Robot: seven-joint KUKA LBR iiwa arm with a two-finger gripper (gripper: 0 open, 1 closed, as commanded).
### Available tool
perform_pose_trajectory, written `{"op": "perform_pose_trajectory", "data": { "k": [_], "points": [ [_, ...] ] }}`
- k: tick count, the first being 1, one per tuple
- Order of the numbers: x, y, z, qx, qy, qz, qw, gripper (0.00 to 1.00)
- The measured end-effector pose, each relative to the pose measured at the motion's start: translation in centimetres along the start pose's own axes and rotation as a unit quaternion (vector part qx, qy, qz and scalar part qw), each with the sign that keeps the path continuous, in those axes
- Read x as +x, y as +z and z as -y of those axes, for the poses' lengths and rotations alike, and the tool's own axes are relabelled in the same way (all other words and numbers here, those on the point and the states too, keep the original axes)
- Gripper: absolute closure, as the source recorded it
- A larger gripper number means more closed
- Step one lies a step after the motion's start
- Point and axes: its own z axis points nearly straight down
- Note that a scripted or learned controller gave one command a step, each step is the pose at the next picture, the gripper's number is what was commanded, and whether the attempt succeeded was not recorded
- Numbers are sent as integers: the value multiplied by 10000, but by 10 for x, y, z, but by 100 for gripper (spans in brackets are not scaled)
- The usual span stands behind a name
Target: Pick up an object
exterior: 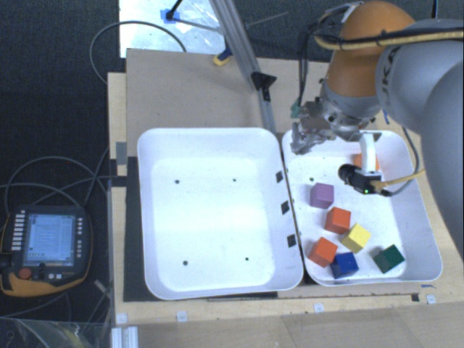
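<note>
Arm point(424, 64) cut off by right and top edges; base out of frame. Gripper point(308, 138) small, blurred against right bin point(428, 227) rim; fingers' spread unreadable. Orange block point(360, 162) behind white wrist part mostly hidden, shape unclear. Blue block point(344, 264) partly covered by yellow block point(357, 237). Pendant point(45, 249) screen text too small to read. Counter point(217, 310) front cut off by bottom edge.

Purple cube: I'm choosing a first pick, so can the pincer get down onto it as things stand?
Probably yes. The purple cube stands apart from the other blocks, nothing lies over it, and the pincer hangs just beyond it.
</note>
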Motion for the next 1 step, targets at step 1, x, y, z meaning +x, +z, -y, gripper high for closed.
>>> {"op": "perform_pose_trajectory", "data": {
  "k": [1],
  "points": [
    [49, 6, 25, 17, 4, 3, 10000, 100]
  ]
}}
